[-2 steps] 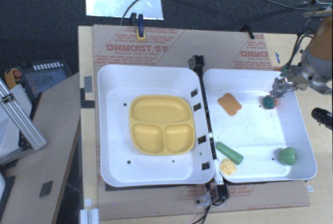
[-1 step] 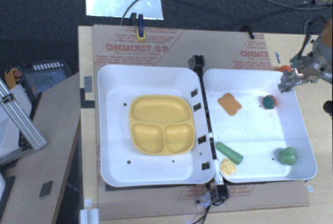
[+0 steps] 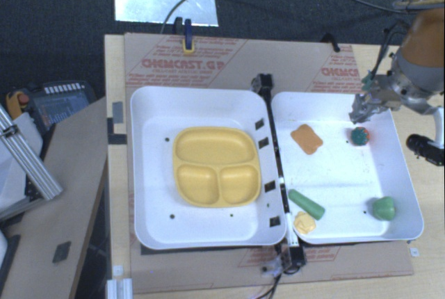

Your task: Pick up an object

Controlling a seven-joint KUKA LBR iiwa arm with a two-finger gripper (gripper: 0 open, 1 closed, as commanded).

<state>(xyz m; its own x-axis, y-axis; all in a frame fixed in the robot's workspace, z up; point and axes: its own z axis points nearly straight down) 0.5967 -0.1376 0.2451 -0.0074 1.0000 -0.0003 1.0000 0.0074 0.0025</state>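
In the right bin [image 3: 348, 172] lie several small objects: an orange flat piece [image 3: 306, 138], a teal ball with a red spot [image 3: 359, 136], a green cylinder [image 3: 306, 204], a yellow lump [image 3: 304, 223] and a green rounded piece [image 3: 384, 208]. My gripper [image 3: 362, 112] hangs at the bin's far right part, just above and behind the teal ball. Its tips point down at the bin floor, a little short of the ball. Nothing shows between them.
The left bin [image 3: 201, 165] holds a yellow three-compartment tray [image 3: 215, 165]. A black divider strip [image 3: 271, 151] runs between the bins. A cable arcs over the back of the bench. A grey box and metal rail stand at the far left.
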